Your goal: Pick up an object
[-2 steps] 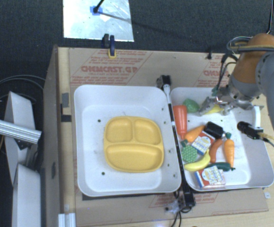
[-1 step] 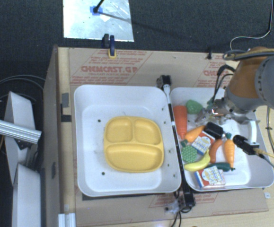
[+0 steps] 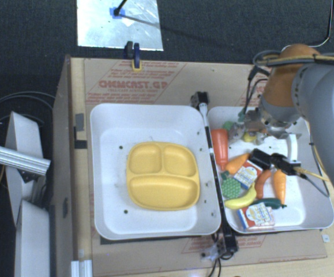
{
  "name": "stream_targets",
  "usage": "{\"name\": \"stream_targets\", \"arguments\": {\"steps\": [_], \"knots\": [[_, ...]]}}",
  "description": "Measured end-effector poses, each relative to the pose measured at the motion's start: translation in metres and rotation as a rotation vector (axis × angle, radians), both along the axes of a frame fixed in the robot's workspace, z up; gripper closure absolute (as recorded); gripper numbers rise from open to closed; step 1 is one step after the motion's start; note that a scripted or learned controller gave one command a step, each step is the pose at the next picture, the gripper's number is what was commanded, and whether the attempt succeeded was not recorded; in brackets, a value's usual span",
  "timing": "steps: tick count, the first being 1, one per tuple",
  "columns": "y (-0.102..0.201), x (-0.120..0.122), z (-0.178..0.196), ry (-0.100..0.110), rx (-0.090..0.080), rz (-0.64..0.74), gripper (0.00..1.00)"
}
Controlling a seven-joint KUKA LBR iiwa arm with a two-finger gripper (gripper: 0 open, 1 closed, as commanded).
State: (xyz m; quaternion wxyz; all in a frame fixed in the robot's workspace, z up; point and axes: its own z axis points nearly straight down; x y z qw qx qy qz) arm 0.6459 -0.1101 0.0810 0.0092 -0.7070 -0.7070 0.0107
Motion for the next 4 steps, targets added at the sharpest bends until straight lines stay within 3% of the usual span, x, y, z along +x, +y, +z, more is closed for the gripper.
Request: {"name": "stream_targets", "arguments": {"steps": [1,2,3,4], "knots": [[-0.043,-0.073,0.003,-0.028,0.001,0.0,0.0],[-0.025,0.01,-0.003,0.038,0.006,0.006,0.0],[0.016,0.016,-0.001,0.005,0.002,0.001,0.0],[0.016,0.016,-0.001,0.005,0.004,0.002,0.0]]}}
